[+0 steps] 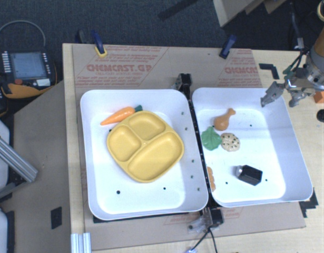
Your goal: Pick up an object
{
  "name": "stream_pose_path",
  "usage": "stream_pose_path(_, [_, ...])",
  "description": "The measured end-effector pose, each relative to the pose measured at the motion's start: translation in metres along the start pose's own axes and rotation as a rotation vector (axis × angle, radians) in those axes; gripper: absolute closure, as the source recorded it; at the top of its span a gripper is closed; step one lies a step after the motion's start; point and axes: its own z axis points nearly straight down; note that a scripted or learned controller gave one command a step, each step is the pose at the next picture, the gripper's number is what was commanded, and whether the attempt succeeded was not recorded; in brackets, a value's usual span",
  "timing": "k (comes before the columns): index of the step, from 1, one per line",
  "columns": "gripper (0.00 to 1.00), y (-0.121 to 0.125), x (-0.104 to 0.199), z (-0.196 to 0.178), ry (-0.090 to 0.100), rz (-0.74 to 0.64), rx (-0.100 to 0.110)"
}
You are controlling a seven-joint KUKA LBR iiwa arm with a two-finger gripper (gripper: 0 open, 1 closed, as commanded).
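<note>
The right bin (288,141) holds a tan drumstick (224,119), a green leafy piece (210,139), a speckled cookie (230,142) and a small black block (249,175). An orange piece (210,178) lies at that bin's left wall. In the left bin (93,157) a yellow divided plate (145,146) sits with an orange carrot (117,115) at its upper left. My gripper (282,94) hangs open above the right bin's far right corner, nothing between its fingers, well up and right of the drumstick.
A dark clamp (183,81) sits at the back between the bins, and blue clips (100,44) hold the cardboard at the rear. A handheld pendant (25,70) lies off the bench at the left.
</note>
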Motion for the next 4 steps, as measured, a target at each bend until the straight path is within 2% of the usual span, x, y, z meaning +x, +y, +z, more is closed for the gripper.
stream_pose_path(1, [0.0,0.003,0.001,-0.008,-0.003,-0.004,-0.014])
stream_pose_path(4, [0.0,0.012,-0.002,0.132,0.003,-0.005,-0.01])
